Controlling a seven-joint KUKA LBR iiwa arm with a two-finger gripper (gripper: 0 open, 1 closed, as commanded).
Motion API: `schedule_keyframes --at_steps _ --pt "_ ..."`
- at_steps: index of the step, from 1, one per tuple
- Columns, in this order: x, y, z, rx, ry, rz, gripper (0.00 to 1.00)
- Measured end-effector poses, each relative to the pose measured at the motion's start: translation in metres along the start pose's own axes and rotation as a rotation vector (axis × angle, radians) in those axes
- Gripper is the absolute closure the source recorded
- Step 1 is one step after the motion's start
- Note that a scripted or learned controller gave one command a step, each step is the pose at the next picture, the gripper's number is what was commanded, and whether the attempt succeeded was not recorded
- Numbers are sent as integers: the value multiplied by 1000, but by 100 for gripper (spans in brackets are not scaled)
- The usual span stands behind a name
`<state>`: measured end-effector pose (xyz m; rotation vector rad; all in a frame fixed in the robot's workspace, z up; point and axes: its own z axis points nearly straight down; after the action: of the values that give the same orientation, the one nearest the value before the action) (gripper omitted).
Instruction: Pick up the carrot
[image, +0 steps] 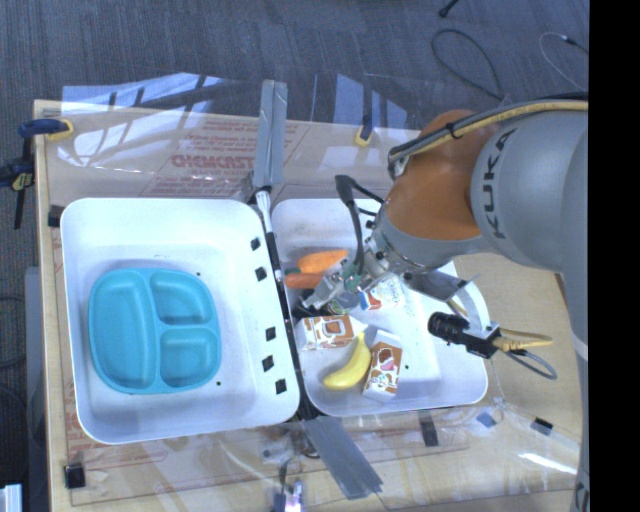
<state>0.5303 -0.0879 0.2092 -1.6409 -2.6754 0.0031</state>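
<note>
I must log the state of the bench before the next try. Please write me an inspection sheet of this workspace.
Surface: two white bins, left bin, right bin.
Job's things: carrot in right bin, near its left wall.
Clutter: banana, two small cartons; teal tray in left bin.
Claw: claw low beside carrot; fingers unclear.
Cables: black cables on floor.
Surroundings: blue clamp.

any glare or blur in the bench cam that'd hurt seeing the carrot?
Camera view: glare streaks on the clear sheet behind the bins, none on the carrot; the carrot is sharp enough but partly covered by the gripper, with arm shadow over the right bin; the left bin is evenly lit, soft overall.
</note>
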Motion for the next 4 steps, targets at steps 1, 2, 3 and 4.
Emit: schedule_keyframes --at_steps 1,2,3,4 --pt "85 -17 21 3 1 -40 100" --pt "147 15 21 1 -1 -189 100" --pt "146 16 14 7 1 -191 100" --pt "137 67 -24 0 -2 -425 100"
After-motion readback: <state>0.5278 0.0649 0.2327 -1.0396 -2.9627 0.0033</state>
